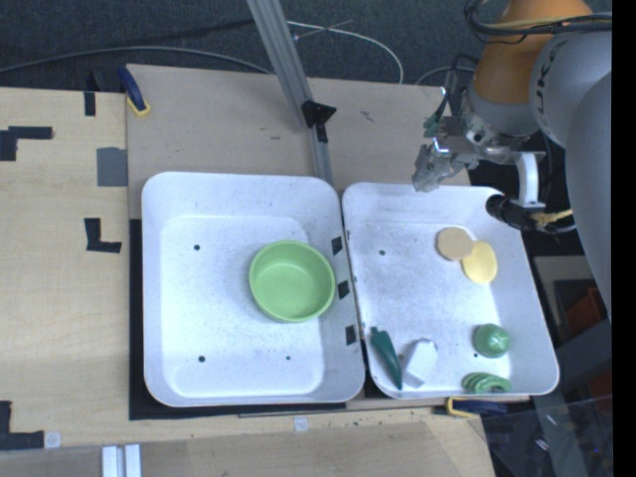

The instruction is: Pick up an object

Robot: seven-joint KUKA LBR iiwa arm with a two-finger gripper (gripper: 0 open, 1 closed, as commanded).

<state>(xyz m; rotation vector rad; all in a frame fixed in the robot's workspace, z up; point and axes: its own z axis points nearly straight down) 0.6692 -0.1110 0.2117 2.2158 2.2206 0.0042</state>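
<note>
My gripper (429,175) hangs over the far edge of the right bin (397,266), with nothing visible between its fingers. Below it in that bin lie a tan disc (454,242) and a yellow lemon-shaped piece (481,263), touching each other. Near the bin's front edge sit a round green object (490,340), a green ridged piece (486,383), a small white block (418,358) and a dark green pointed item (386,357). A light green bowl (291,280) stands in the left bin (179,266).
A grey metal pole (288,63) slants across the bench behind the bins. Black cables (348,43) loop over the dark floor beyond. The arm's grey body and orange band (532,38) stand at the right.
</note>
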